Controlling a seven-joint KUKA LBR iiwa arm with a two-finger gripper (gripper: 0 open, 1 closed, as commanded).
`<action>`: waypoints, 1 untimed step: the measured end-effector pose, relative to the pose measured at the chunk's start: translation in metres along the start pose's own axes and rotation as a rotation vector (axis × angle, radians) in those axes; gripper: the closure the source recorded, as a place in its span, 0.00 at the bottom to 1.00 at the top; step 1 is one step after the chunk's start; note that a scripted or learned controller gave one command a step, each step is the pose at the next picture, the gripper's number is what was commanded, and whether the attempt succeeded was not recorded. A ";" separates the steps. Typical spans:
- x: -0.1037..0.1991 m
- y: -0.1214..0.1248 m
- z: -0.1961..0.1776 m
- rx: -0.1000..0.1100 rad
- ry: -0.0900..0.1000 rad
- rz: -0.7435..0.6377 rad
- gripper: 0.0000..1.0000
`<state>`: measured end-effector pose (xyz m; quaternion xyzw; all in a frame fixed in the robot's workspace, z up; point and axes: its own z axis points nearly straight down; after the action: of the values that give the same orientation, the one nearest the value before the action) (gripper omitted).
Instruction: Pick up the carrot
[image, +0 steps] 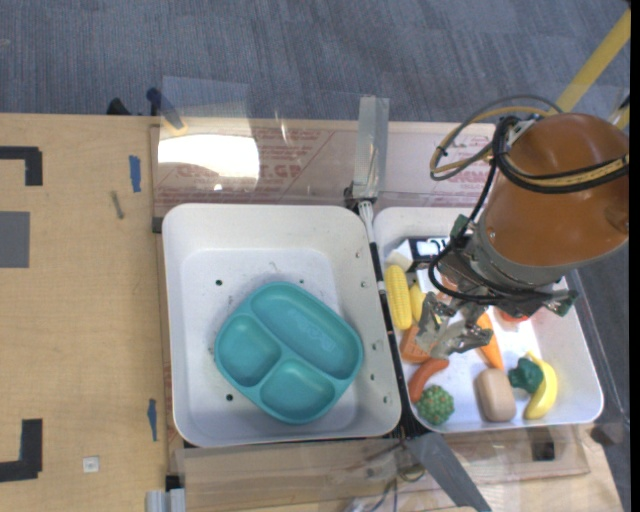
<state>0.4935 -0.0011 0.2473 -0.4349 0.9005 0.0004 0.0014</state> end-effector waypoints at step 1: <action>-0.002 -0.011 -0.126 0.012 -0.008 0.070 1.00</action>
<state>0.5031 -0.0072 0.3735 -0.4029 0.9152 -0.0032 0.0075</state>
